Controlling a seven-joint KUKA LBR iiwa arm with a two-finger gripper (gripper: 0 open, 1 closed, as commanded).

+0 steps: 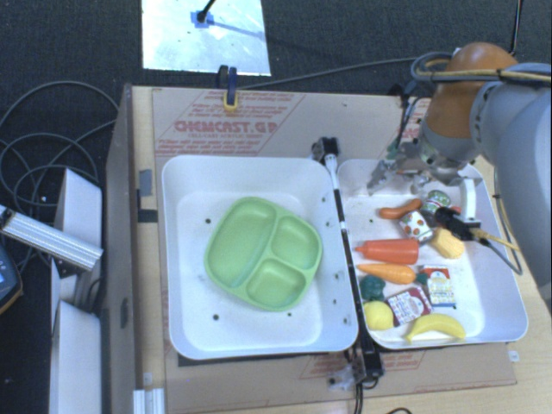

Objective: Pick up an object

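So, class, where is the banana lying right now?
The banana lies in the right-hand bin as the camera sees it, at its near edge, beside the lemon and just below the small red-and-white packet.

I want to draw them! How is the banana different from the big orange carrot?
The banana is yellow and curved; the big carrot is orange-red and straight. The banana lies at the near edge of the right bin, while the big carrot lies nearer its middle, beside the divider. The banana looks a bit shorter than the big carrot. Both are toy foods lying flat in the same bin, away from the hand.
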